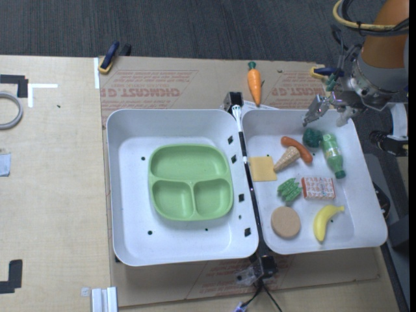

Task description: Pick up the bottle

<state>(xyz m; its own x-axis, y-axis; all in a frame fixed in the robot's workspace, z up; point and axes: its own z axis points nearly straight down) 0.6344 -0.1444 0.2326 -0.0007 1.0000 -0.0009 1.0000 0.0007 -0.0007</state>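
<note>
**Bottle in right bin, gripper above far rim**

Count: two white bins; one green bottle (332,153); one green three-compartment tray (191,182), alone in the left bin (130,174). The right bin (364,226) holds nine items: the bottle, a dark green round piece (312,137), a sausage (297,148), an ice-cream cone (285,159), a yellow cheese slice (262,169), a green leafy vegetable (289,190), a red-and-white packet (318,188), a round tan cookie (285,221) and a banana (325,220).

The bottle lies on its side at the far right of the right bin, cap toward the near side. The dark green piece sits just beside its far end, on the left; the packet lies near its cap end.

Gripper (330,104) hangs over the far rim of the right bin, apart from the bottle, fingers spread with nothing between them.

Surroundings: one toy carrot (253,83) lies on the cardboard sheet (149,86) beyond the bins. A blue-and-yellow clamp (109,57) sits at the sheet's far left corner. The bench (52,194) is pale wood; the floor (162,12) beyond is dark carpet.
</note>
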